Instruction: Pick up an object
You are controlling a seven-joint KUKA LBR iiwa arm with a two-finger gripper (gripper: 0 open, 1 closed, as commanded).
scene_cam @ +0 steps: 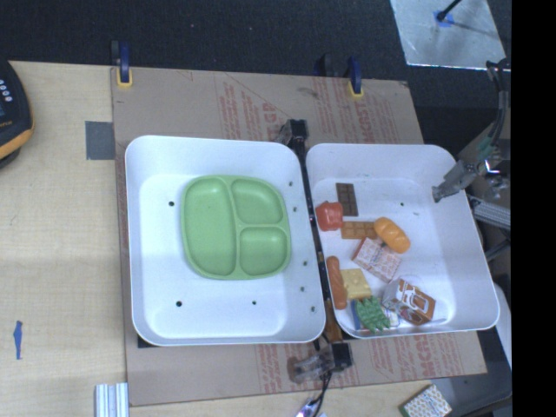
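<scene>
The grey metal end effector (pixel 452 183) hangs over the right bin's (pixel 452 268) far right rim; whether it is open I cannot tell. Inside this smooth white bin lie a round orange bun (pixel 392 234), a dark ribbed bar (pixel 347 199) and a flat printed packet (pixel 377 258).

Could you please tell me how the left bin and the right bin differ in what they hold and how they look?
The left bin holds a single green divided plate lying flat near its middle; the right bin holds a cluster of small mixed items, among them an orange piece and a dark brown bar. The left bin's contents sit centred, while the right bin's crowd its left and lower part. Both are shallow, white and side by side.
</scene>
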